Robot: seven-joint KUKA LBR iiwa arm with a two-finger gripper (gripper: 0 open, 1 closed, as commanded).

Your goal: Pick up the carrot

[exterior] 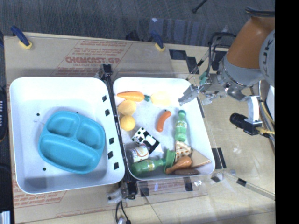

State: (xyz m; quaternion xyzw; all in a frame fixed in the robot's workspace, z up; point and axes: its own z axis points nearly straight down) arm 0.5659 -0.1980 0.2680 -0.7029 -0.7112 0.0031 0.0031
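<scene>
- Two shallow white bins sit side by side on a cardboard-covered worktop (84, 55)
- The carrot (131, 96), orange with a green tip, lies flat near the far left corner of the right bin (205, 139), beside a pale yellow round piece (160, 97)
- The fingers (189, 96) hang over the right bin's far right corner, well to the right of the carrot, with the yellow piece between them
- The fingers hold nothing; how far apart they stand cannot be told
- The left bin (18, 125) holds a blue divided tray (71, 141)
</scene>
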